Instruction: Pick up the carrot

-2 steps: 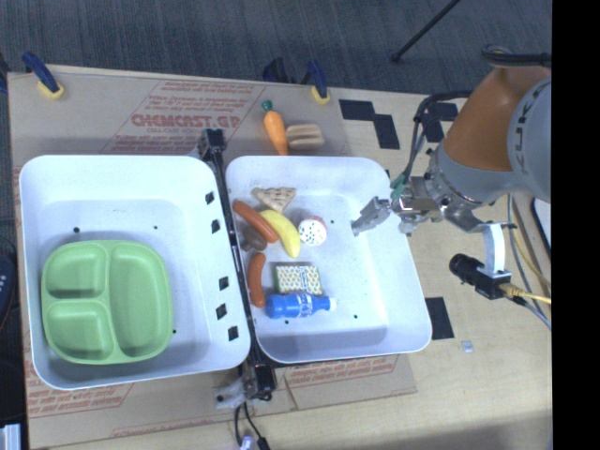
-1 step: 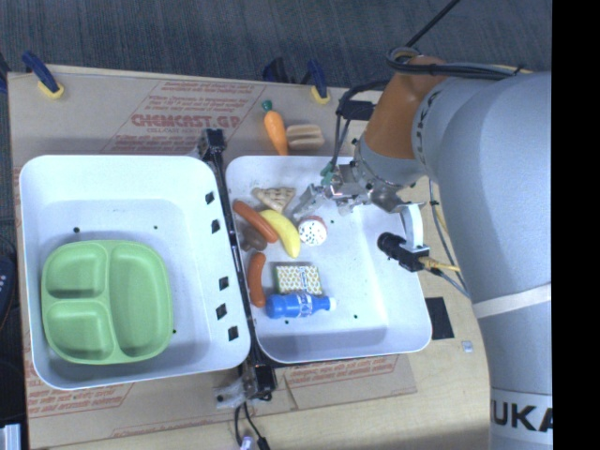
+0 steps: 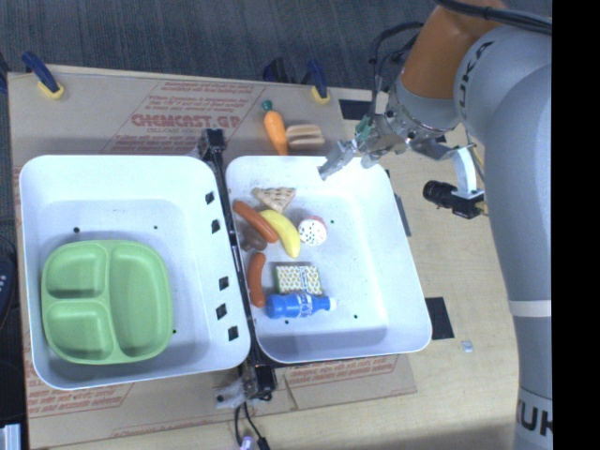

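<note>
Far to the left of my fingers sits a green, three-compartment plastic plate [image 3: 105,300] in the left white bin [image 3: 37,181]. Closer, below and left of my fingers, the right white bin [image 3: 398,251] holds a yellow toy banana [image 3: 284,232], two reddish-brown sausages [image 3: 255,221] and a blue plastic bottle [image 3: 298,305]. The small orange plastic carrot with a green top [image 3: 274,129] lies outside the bins on the brown cardboard [image 3: 169,111], to the left of my fingers and slightly above, just beside a tan bun-shaped toy [image 3: 305,137]. My gripper [image 3: 335,166] hovers over the right bin's top rim, holding nothing; I cannot tell whether my fingers are spread. I judge the risks: striking the rim, or catching the bun instead of the carrot
</note>
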Motion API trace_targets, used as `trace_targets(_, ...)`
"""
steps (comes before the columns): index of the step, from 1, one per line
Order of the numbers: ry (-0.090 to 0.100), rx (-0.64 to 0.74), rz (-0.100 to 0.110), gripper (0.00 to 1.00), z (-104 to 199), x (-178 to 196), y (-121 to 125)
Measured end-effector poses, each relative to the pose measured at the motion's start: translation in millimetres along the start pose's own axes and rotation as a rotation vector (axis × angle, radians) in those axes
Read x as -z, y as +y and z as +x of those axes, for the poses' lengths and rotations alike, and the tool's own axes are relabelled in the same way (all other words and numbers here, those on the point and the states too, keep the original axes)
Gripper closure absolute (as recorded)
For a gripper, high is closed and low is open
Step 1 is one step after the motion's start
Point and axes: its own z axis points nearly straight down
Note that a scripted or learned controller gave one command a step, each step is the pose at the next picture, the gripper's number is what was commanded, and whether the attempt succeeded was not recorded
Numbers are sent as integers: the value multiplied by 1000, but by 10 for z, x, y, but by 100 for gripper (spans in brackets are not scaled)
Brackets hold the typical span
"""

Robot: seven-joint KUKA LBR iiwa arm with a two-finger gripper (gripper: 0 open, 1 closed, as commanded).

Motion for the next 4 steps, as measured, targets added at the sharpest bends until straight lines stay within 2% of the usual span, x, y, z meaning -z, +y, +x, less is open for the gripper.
trace_targets(1,1,-374,-2,0,415,-1230,113)
trace_targets(2,0,-207,0,0,337,-206,84)
trace_targets(3,2,-807,5,0,848,-267,192)
trace_targets(4,2,-792,0,0,719,-1244,-217)
